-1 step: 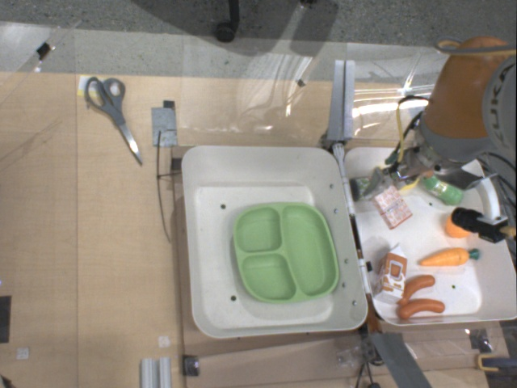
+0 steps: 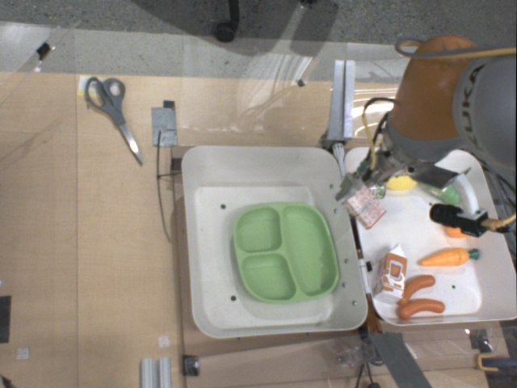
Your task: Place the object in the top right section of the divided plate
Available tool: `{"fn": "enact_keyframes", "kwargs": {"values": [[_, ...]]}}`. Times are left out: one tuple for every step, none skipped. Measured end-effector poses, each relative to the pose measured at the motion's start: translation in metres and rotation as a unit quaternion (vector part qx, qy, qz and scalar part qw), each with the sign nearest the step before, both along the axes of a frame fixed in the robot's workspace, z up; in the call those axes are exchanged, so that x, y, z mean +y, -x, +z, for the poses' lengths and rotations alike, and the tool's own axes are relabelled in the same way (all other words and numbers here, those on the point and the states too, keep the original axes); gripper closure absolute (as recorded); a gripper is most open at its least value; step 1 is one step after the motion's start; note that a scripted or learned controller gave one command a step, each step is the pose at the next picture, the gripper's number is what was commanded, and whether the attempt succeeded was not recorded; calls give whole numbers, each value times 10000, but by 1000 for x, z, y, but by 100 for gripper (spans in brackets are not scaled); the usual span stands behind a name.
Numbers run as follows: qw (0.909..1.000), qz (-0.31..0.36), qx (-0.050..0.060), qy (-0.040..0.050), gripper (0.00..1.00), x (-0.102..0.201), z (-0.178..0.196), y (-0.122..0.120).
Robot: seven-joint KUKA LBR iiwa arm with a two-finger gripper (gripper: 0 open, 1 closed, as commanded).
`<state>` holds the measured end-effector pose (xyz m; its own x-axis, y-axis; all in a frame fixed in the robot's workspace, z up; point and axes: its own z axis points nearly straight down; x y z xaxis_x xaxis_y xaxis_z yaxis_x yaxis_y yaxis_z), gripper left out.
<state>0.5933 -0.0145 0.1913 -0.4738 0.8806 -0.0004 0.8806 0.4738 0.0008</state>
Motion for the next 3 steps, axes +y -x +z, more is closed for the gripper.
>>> {"fn": "enact_keyframes", "kwargs": {"values": [[9883, 1526, 0, -1, 100, 60, -3, 15], [9725, 2328, -18, -1, 100, 103, -1, 11], [9400, 3412, -11, -3, 100, 149, -26, 1]]}}
